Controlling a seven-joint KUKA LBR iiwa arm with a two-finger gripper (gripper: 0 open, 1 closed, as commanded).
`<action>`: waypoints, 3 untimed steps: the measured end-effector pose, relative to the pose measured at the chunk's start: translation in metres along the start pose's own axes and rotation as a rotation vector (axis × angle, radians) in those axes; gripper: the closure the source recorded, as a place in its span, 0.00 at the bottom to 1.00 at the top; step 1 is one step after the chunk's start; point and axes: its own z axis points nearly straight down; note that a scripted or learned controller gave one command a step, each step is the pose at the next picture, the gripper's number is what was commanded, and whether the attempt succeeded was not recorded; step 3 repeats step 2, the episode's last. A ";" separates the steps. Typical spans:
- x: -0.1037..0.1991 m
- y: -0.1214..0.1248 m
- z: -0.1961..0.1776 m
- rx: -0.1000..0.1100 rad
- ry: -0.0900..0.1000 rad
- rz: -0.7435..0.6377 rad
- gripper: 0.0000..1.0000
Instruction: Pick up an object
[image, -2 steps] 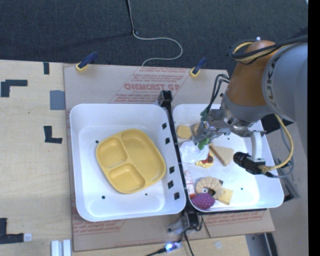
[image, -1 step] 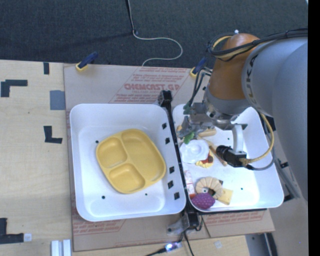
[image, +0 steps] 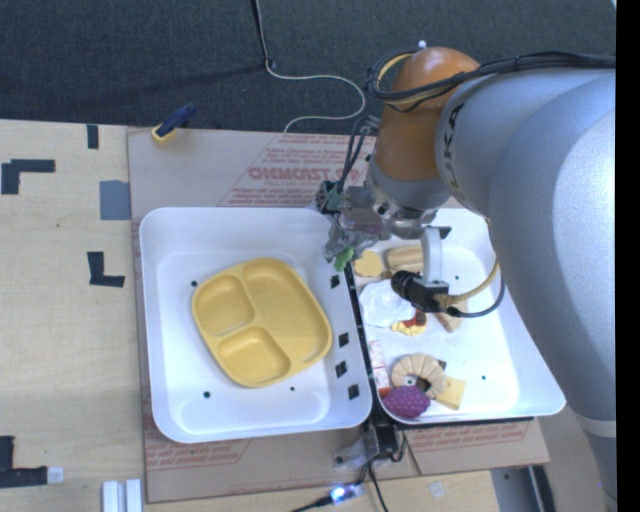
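the gripper (image: 352, 240) hung over the divider between the bins, at the right bin's (image: 520, 385) 10 o'clock corner; whether it was open or holding anything, i cannot tell. just at its 3 o'clock lay pale, smooth toy food (image: 385, 262). a bumpy purple berry (image: 406, 402) and a ringed pastry (image: 417, 369) sat toward 6 o'clock. in the left bin (image: 165, 300), a glossy yellow three-section tray (image: 262, 320) ran from 11 to 5 o'clock, with bare floor around it.
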 end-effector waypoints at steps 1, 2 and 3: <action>0.048 0.032 -0.018 -0.003 -0.001 -0.001 1.00; 0.046 0.024 -0.004 0.002 -0.003 0.005 1.00; 0.046 0.024 -0.004 0.002 -0.003 0.005 1.00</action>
